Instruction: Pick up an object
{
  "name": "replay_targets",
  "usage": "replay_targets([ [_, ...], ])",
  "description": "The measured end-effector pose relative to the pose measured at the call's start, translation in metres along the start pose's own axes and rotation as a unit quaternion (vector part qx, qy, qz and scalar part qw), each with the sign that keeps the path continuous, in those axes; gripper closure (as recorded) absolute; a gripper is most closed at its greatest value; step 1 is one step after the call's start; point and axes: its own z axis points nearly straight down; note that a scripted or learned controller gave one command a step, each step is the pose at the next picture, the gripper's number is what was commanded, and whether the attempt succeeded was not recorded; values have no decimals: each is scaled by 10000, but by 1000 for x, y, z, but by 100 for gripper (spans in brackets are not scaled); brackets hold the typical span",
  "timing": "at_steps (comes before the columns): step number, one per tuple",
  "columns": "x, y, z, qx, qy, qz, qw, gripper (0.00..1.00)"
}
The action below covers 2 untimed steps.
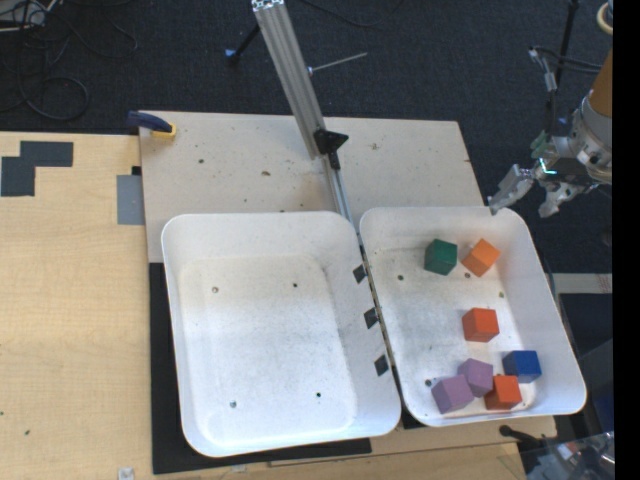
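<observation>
**Figure: my tool poised off the right bin's far corner, blocks below it**

Left to right. The left bin (200,258) is a shallow white tray with rounded corners, its floor speckled with dark marks. An aluminium strut (295,78) slants over the pale surface (240,168) behind it. The right bin (400,348), of the same moulded white material, holds small matte cubes. A purple pair (463,384) lies at the near edge; a green block (440,256) touches nothing, with an orange block (481,257) just beside it. Further on sit a red block (481,324), a second orange-red one (503,392) and a blue block (522,365).

My tool (528,194) hangs outside the bin's far right corner, its two fingers spread and pinching nothing. The orange block is nearest, at about 7 o'clock from the tool; I judge it the likeliest target. Its edges sit diagonal to the bin walls, so my fingers would need turning to match.
</observation>
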Motion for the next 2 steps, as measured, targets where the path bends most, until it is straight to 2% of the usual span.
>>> replay_targets([
  [1,1,1,-3,-20,-9,-21,10000,0],
  [2,2,6,60,4,0,-27,10000,0],
])
